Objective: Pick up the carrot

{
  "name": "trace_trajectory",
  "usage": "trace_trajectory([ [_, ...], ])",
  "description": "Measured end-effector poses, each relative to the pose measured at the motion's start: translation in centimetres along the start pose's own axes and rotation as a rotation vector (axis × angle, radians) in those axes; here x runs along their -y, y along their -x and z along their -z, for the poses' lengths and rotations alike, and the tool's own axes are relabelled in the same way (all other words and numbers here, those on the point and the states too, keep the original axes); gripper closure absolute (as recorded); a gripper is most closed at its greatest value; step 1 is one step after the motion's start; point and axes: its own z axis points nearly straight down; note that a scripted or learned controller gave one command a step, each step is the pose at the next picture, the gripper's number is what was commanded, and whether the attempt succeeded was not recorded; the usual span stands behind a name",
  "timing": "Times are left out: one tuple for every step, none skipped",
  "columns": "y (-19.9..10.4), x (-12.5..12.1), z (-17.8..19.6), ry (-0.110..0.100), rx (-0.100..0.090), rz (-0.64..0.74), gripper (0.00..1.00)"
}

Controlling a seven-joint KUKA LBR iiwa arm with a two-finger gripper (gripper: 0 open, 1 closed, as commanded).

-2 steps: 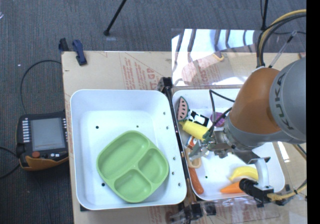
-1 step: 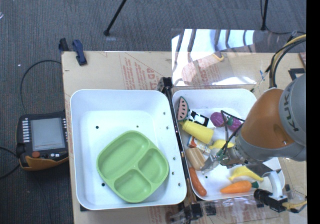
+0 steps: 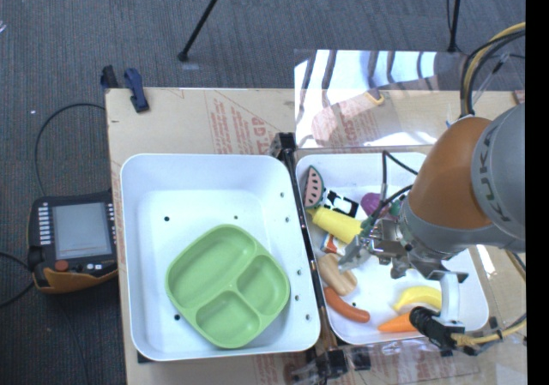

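Observation:
The carrot is a small orange piece lying at the near edge of the right bin, just below a yellow banana. A black part of the arm covers its right end. My gripper hangs over the middle of the right bin, above a tan bread roll and up and to the left of the carrot, apart from it. The arm's orange band and grey wrist hide much of the bin's right half.
The right bin also holds a red sausage, a yellow corn cob, a watermelon slice and a purple piece. A green divided plate lies in the left bin. A teach pendant sits on the floor at left.

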Motion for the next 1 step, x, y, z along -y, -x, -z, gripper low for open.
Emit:
trace_trajectory([
  [5.82, -0.76, -9.01, -0.008, 0.001, 0.020, 0.00],
])
